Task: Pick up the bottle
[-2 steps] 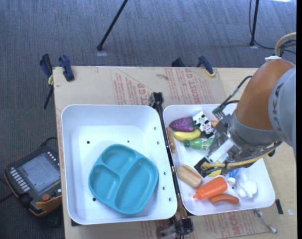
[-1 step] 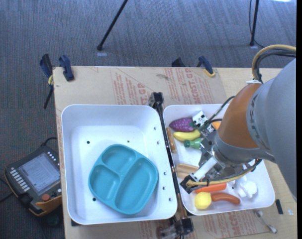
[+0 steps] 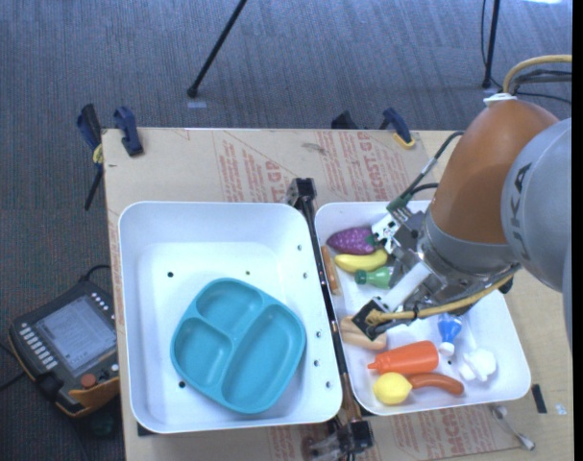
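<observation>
Approach step: gripper [image 3: 395, 257] nr banana [image 3: 360, 261], open/closed cannot tell; next: reposition over orange bottle [image 3: 406, 357], descend, close.

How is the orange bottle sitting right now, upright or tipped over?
Tipped over: the orange bottle lies on its side in the right bin, nozzle toward the left, beside the lemon.

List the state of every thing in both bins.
plate, flat and right side up in the left bin.
bottle, on its side in the right bin, not held.
lemon, touching the bottle.
sausage, lying flat next to the lemon.
banana, lying against the eggplant.
eggplant, on its side at the far end.
gripper, low over the right bin, near the banana.
</observation>
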Controlling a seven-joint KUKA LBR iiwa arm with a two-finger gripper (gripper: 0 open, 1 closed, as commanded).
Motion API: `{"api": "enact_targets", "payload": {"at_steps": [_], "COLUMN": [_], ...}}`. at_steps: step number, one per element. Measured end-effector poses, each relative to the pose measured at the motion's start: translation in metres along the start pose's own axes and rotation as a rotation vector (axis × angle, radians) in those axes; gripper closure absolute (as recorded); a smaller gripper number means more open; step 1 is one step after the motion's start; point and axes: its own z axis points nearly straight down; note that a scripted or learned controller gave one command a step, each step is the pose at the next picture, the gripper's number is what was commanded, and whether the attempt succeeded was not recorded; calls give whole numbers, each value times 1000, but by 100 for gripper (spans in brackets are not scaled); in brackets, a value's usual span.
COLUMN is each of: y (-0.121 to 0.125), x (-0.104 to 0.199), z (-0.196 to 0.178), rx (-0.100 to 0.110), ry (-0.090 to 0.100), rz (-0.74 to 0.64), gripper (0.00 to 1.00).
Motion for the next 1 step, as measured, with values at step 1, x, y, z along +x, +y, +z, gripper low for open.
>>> {"api": "enact_targets", "payload": {"at_steps": [1], "y": [15], "x": [-11], "z": [99], "rx": [5], "ry": [-4], "rz": [-67], "gripper": [100]}}
